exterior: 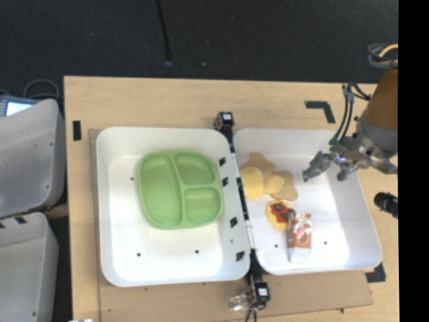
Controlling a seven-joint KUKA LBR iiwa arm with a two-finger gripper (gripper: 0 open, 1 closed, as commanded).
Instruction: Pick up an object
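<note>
A robotics lab: wooden bench bearing two white bins, cables.

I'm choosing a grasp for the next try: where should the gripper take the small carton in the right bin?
Probably across the carton's narrow width at mid-length, coming straight down. It lies flat, long axis running toward the bin's near wall, with bare floor to its right. Its far end sits against the round toy food, so avoid that end.
</note>
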